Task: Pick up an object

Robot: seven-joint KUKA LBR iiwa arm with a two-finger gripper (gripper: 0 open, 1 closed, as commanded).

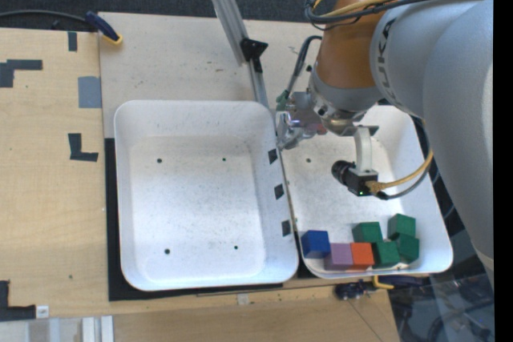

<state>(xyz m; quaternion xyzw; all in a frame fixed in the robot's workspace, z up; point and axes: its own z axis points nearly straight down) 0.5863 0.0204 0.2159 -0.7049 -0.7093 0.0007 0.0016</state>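
I can't tell how the jaws (290, 129) stand, hanging over the rim between the bins, well apart from the blocks (362, 246) crowding the right bin's (314, 176) near corner, so I judge a descent here risks hitting the rim.

The arm (433, 52) is running out of the picture at the right edge and is covering the far right corner of the right bin (321, 188). The gripper (290, 128) is sitting under the wrist, too small and shadowed to make out. Among the blocks, the green blocks (393, 240) are crowding together, so their count is staying unclear. The purple block (341, 255) and orange block (362, 254) are partly hiding behind the bin's near rim. A dark clamp (357, 291) below that rim is showing only in part.
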